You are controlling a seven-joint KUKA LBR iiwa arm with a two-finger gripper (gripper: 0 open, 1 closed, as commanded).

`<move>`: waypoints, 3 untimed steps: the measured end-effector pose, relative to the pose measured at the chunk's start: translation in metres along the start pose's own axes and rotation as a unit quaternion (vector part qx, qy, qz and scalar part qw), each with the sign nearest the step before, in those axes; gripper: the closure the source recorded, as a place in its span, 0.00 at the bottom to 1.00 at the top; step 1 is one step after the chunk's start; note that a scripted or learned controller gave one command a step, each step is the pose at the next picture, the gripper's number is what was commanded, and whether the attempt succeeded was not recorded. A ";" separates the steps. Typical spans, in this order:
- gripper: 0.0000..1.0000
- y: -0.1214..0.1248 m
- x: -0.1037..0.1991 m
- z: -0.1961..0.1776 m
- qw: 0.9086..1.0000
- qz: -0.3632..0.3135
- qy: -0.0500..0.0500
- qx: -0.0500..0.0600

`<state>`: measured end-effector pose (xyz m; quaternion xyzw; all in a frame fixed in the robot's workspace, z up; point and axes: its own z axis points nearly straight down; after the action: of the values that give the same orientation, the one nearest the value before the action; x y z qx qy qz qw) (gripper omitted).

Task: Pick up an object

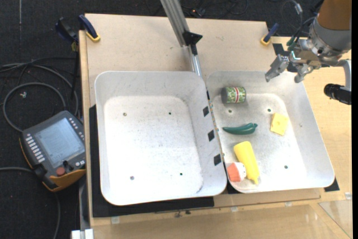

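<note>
The right bin (296, 154) holds several things. A green can (234, 94) lies on its side near the far left corner. A dark green pepper (240, 129) sits in the middle, and a yellow cheese wedge (279, 124) lies to its right. Near the front left rests a yellow bottle (246, 159) with a red and white piece (235, 172) beside it. My gripper (286, 72) hangs over the bin's far right edge, above and to the right of the can. It is open, with nothing between its fingers.
The left bin (151, 137) adjoins the right one. A slanted metal pole (170, 0) comes down to the divider between the bins. Clamps (89, 28) (268, 36) sit at the bench's far corners. A teach pendant (53, 148) lies off the bench to the left.
</note>
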<state>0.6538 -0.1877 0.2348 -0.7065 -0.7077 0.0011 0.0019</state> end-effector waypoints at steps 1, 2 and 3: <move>0.00 0.001 0.000 -0.003 1.000 -0.001 -0.001 -0.002; 0.00 -0.001 -0.002 0.041 1.000 0.001 -0.001 0.000; 0.00 0.007 0.002 0.089 1.000 -0.001 0.000 0.000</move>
<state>0.6602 -0.1852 0.1455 -0.7058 -0.7084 0.0013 0.0015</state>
